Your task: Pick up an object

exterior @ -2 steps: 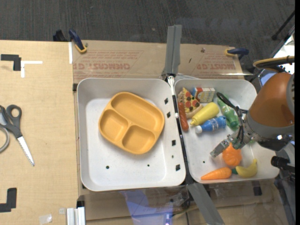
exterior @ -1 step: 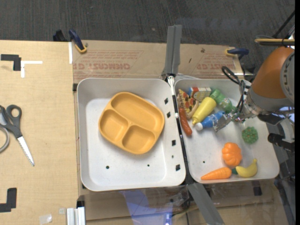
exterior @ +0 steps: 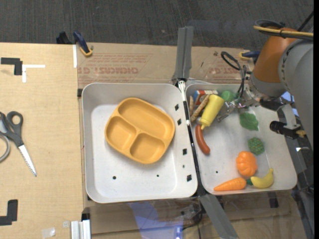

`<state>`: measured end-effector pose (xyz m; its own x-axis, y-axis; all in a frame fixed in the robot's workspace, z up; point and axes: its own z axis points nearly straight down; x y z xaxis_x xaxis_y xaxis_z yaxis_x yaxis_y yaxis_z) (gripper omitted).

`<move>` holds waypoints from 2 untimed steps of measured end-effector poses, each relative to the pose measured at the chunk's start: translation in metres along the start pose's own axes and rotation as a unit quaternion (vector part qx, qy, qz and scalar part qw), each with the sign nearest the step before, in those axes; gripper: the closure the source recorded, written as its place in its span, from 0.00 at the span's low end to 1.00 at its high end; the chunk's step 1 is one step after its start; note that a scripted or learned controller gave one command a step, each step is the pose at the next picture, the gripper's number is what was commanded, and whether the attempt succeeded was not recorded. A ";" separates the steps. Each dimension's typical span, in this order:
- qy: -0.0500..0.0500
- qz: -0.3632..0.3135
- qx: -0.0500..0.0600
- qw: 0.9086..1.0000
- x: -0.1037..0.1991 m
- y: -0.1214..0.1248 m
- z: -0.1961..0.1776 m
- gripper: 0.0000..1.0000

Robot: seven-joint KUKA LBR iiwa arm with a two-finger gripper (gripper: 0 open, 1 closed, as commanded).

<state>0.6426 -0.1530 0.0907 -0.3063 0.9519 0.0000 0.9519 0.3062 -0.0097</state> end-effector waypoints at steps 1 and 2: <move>-0.002 0.098 0.002 0.995 0.026 0.021 0.001 0.00; 0.000 0.088 -0.004 0.996 -0.031 -0.065 -0.009 0.00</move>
<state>0.5906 -0.2024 0.1007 -0.1340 0.9910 -0.0014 0.9910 0.1340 -0.0006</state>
